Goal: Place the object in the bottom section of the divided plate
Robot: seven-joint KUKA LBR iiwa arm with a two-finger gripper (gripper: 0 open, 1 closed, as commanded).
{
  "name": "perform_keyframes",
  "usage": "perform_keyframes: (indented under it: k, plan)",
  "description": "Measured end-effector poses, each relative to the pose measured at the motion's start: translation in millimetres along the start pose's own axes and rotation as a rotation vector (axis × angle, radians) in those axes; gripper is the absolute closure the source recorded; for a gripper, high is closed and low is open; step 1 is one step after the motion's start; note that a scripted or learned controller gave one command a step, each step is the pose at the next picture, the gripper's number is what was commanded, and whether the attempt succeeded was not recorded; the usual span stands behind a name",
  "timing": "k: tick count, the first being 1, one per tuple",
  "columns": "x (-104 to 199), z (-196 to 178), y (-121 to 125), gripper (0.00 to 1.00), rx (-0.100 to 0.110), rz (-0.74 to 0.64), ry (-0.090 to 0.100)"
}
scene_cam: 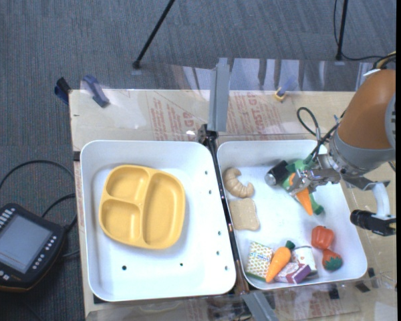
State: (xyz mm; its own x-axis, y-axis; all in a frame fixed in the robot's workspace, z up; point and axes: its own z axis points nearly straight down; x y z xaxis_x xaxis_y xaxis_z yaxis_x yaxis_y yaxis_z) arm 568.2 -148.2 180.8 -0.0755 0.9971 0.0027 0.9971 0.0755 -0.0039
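Evidently we are at the pick: our gripper hangs over the carrot in the right bin, its grip unreadable, and next we must carry it to the yellow divided plate.

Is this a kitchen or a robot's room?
Probably a robot lab, not a kitchen: the food in the white bin looks like toys, tripod legs stand on the carpet, and a control tablet lies beside the bench.

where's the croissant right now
The croissant lies in the right bin, near its upper-left corner, just above the slice of toast and left of the gripper.
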Motion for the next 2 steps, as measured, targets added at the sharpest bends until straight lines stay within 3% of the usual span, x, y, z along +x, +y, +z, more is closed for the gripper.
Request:
perform_keyframes:
  k: [1, 2]
  plan:
    - [94.0, -4.6, 0.3, 1.00, 0.002, -0.042, 0.001]
    - [171.8, -5.5, 45.1, 1.00, 0.003, -0.197, -0.001]
